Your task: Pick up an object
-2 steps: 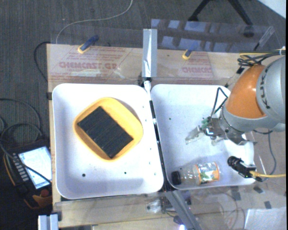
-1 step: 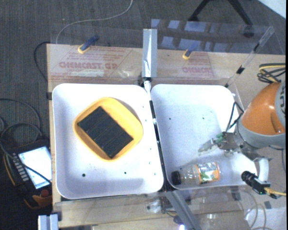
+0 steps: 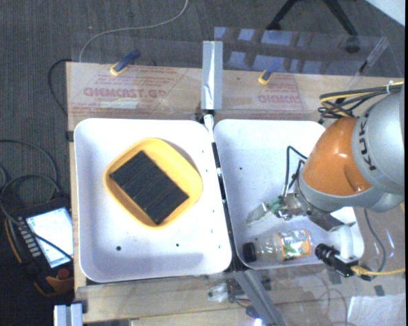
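The arm (image 3: 353, 161) is reaching in from the right and hanging over the right bin (image 3: 258, 148), its orange band and grey wrist covering that bin's right half. The pincer (image 3: 275, 209) is sitting low over the bin floor, pointing left. What looks like one pale finger is poking out toward the bin's middle, but the wrist is blocking too much to tell how far the pincer is parted, and nothing is showing between its tips.

The bottle (image 3: 280, 246) is lying on its side along the near wall of the right bin. Its dark cap is pointing left and its base is pointing right, so the long axis is running roughly left to right, parallel to that wall. An orange and green label is wrapping its middle.

The bottle is lying just beside the pincer, on the near side of it and slightly right. I judge the pincer is needing to shift toward the near wall and close across the bottle's short width, not along its length.

In the left bin (image 3: 95, 250), a yellow dish (image 3: 187, 175) is holding a dark slab (image 3: 149, 185), well apart from the arm.
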`<action>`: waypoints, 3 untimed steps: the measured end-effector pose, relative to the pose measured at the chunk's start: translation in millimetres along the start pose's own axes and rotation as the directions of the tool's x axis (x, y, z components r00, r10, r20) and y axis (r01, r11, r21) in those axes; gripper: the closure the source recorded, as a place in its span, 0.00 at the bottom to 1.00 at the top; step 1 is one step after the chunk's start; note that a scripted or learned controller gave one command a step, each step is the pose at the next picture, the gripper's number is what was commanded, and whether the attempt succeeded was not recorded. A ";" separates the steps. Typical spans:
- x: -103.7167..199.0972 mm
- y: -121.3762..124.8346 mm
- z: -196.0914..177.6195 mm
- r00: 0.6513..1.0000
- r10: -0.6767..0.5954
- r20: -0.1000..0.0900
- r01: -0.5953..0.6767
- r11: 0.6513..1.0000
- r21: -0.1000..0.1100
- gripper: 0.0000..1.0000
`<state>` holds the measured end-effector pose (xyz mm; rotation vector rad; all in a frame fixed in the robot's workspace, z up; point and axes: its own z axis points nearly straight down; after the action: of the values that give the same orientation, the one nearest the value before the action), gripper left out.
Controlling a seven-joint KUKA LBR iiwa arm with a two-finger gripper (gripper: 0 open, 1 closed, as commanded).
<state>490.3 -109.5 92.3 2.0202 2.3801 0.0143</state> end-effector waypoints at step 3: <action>-71.6 -13.1 -52.9 0.978 0.209 -0.005 -0.209 0.978 0.024 0.00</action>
<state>488.0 -182.0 145.5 2.2752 2.1694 -0.0031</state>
